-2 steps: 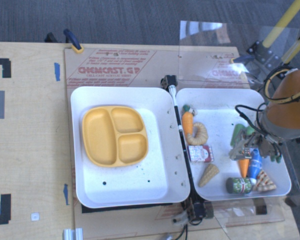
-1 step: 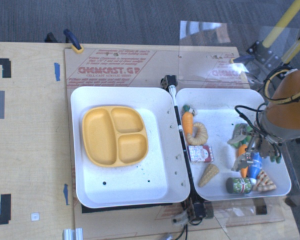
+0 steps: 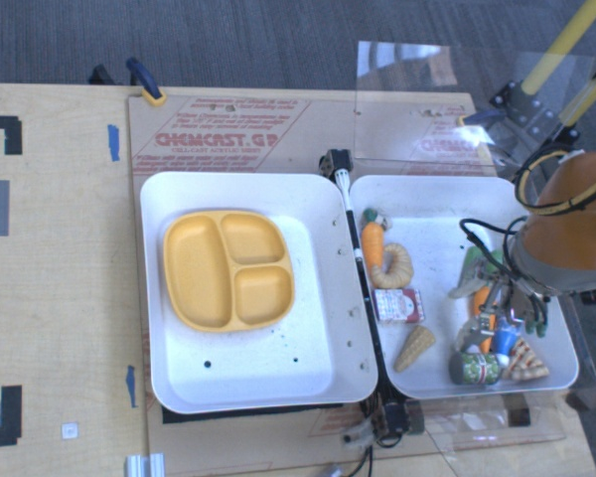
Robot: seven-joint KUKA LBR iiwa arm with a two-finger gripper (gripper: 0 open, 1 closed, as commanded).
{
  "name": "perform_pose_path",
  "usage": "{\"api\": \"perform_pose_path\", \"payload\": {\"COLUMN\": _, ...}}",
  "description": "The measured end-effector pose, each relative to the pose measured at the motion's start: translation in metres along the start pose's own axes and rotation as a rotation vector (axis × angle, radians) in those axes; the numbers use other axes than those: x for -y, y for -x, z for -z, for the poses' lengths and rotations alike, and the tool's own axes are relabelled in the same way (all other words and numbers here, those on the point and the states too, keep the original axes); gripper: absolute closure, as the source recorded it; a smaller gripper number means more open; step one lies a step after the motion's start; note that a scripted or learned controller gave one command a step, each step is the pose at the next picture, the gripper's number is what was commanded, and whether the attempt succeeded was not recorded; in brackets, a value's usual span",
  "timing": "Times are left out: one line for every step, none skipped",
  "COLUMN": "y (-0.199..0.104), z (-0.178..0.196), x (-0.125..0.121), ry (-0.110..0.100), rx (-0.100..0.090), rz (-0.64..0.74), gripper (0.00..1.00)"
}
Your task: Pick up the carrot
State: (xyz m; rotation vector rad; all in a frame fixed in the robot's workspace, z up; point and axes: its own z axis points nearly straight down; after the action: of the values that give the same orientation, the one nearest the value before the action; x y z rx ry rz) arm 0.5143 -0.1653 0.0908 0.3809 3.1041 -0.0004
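Carrot (image 3: 373, 243) at right bin's (image 3: 432, 391) left wall, gripper (image 3: 495, 318) in far-side clutter, closure unreadable

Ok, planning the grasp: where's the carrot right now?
The carrot lies in the right bin, near its left wall, touching the bagel.

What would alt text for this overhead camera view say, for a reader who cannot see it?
A robot gripper hangs over cluttered toy food at the right bin's right side, while the carrot lies apart near that bin's upper left, beside a doughnut. The left bin holds a yellow divided plate.
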Motion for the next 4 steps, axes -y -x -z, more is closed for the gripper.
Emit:
{"api": "perform_pose_path", "payload": {"y": 0.005, "z": 0.013, "x": -0.001, "ry": 0.000, "rx": 0.017, "rz": 0.002, "gripper": 1.00}}
{"api": "perform_pose_path", "payload": {"y": 0.000, "z": 0.050, "x": 0.007, "ry": -0.002, "rx": -0.005, "rz": -0.140, "gripper": 1.00}}
{"api": "perform_pose_path", "payload": {"y": 0.000, "z": 0.049, "x": 0.007, "ry": -0.002, "rx": -0.007, "rz": -0.140, "gripper": 0.00}}
{"api": "perform_pose_path", "payload": {"y": -0.002, "z": 0.000, "x": 0.012, "ry": 0.000, "rx": -0.005, "rz": -0.323, "gripper": 0.00}}
